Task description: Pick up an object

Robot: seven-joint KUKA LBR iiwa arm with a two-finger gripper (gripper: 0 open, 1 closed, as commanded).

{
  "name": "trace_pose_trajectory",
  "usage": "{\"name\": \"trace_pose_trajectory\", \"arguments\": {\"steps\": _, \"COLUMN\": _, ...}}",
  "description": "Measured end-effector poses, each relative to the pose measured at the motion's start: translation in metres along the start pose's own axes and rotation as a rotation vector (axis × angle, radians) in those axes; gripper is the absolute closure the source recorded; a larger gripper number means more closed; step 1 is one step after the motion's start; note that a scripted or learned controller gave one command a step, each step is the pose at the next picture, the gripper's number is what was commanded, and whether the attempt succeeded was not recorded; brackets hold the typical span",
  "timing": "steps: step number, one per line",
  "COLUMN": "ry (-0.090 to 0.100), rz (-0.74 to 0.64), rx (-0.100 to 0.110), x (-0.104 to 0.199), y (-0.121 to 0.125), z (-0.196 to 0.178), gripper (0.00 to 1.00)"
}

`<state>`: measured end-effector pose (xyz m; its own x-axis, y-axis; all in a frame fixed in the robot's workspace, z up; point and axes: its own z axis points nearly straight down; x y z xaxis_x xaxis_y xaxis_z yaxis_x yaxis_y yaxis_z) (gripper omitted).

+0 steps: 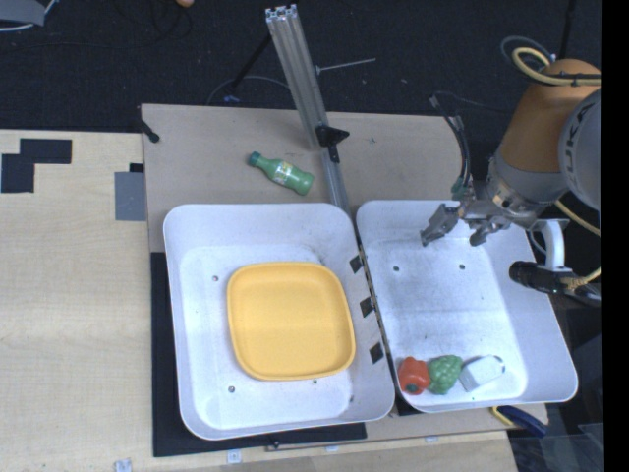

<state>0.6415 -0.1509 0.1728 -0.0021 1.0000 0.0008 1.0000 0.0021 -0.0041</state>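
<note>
My gripper (459, 229) hangs over the far part of the right bin (462, 293), its fingers spread open with nothing between them. At that bin's near edge lie a red pepper-like toy (413, 375), a green bumpy toy (445, 373) and a white-grey block (482, 372), close together in a row. They are well in front of the gripper. A yellow square plate (290, 319) lies flat in the left bin (197, 264).
A small green bottle (281, 173) lies on its side on the bench behind the left bin. A slanted aluminium rail (307, 87) rises behind the bins. A row of black clips (366, 303) runs along the seam between the bins.
</note>
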Motion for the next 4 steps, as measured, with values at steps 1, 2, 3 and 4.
{"name": "trace_pose_trajectory", "arguments": {"steps": 1, "ry": 0.000, "rz": 0.001, "rx": 0.001, "x": -0.006, "y": 0.006, "z": 0.050, "gripper": 0.00}}
{"name": "trace_pose_trajectory", "arguments": {"steps": 2, "ry": -0.001, "rz": 0.001, "rx": -0.002, "x": -0.005, "y": 0.006, "z": 0.083, "gripper": 0.00}}
{"name": "trace_pose_trajectory", "arguments": {"steps": 3, "ry": -0.001, "rz": 0.001, "rx": -0.004, "x": -0.005, "y": 0.006, "z": 0.071, "gripper": 1.00}}
{"name": "trace_pose_trajectory", "arguments": {"steps": 4, "ry": -0.002, "rz": 0.003, "rx": -0.009, "x": -0.010, "y": 0.005, "z": 0.009, "gripper": 1.00}}
